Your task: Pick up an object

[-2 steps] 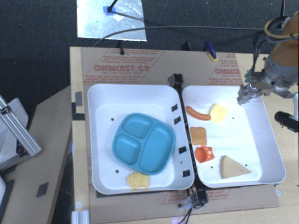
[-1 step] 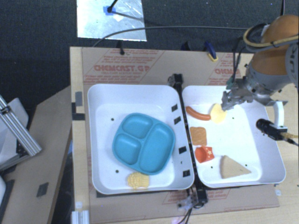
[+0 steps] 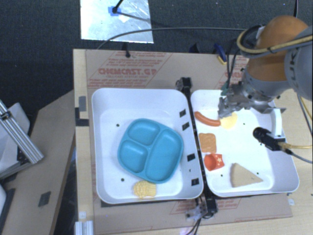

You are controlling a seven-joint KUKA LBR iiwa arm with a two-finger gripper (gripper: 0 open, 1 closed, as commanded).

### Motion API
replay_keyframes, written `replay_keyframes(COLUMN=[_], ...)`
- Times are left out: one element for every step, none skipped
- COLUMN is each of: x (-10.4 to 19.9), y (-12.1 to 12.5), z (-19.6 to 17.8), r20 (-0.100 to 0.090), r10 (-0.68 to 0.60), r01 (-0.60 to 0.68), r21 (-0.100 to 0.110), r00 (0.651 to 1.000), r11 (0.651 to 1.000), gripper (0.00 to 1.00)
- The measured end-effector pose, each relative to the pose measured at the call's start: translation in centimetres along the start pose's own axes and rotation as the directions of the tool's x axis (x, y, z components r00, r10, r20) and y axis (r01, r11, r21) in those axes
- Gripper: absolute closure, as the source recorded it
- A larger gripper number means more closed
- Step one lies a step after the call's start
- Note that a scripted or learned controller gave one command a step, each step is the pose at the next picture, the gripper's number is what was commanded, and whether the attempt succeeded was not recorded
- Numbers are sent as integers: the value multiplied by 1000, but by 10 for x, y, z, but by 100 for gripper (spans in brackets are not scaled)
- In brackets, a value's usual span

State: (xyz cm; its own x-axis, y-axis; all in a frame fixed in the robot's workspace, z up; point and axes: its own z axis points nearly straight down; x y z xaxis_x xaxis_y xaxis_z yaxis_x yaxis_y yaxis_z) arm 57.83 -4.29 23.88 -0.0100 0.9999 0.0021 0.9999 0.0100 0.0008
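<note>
Two shallow white bins sit side by side on the counter (image 3: 58,131), filling the middle of the frame. The left bin (image 3: 105,131) holds a blue divided plate (image 3: 150,150) lying flat near its centre and a yellow corn cob (image 3: 145,189) at its lower edge, just below the plate. The right bin (image 3: 286,173) holds the smaller items, spread apart so that each can be reached singly: an orange sausage (image 3: 207,119) near its upper left, a pale yellow piece (image 3: 229,121) just to the right of the sausage, an orange-brown square piece (image 3: 207,142) below them, a red piece (image 3: 213,161) below that, and a tan wedge (image 3: 244,176) toward the lower right.

The arm (image 3: 276,48) reaches in from the upper right of the frame, its grey body and orange band hanging over the top of the right bin. The end effector (image 3: 228,107) is low over the upper left part of that bin, right at the yellow piece and close beside the sausage. From its position, one of these two looks like the intended target, most likely the yellow piece, which lies partly under the tool. Whether the end effector is open or closed I cannot tell, since its lower end is too dark and cluttered to read, and nothing is visibly lifted. A black cylindrical part (image 3: 264,137) with a cable sticks out over the right side of the bin.

Judging from this, the pick is at the approach or grasp stage, not yet completed.
</note>
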Motion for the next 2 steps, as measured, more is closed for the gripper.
replay_keyframes(x=[57,112], y=[-19,-26], z=[7,-1], r20=[0,1], r10=[1,0], r01=[-1,0], r21=[2,-1], r00=[1000,1000], r11=[1000,1000], gripper=[100,100])
